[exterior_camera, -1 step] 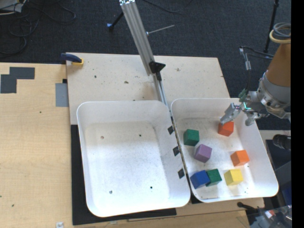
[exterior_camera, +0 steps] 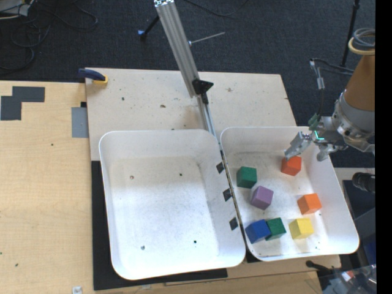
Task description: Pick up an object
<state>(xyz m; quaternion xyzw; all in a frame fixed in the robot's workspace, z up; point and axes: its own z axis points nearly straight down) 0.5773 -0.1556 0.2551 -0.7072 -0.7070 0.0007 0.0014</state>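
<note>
- Dark carpet with loose cables behind a pale wooden bench; on it two shallow white bins side by side – the left white bin and the right white bin.
- Landmark: small red-orange cube, in the far part of the right white bin.
- Grey arm with orange band comes in from the right; two-finger gripper sits just above and beside the cube, fingers spread apart, one grey finger at the cube's far-left corner.
- Cube is not clearly between the fingers – I wouldn't call it held.
- Progress, my read: approach done; close and lift left.
- Cube orientation: roughly equal sides, no long axis; sits slightly rotated against the bin wall.
- Other blocks, all nearer the camera than the cube: green cube to its left, purple cube, orange cube, yellow cube, blue cube touching a smaller green cube.
</note>
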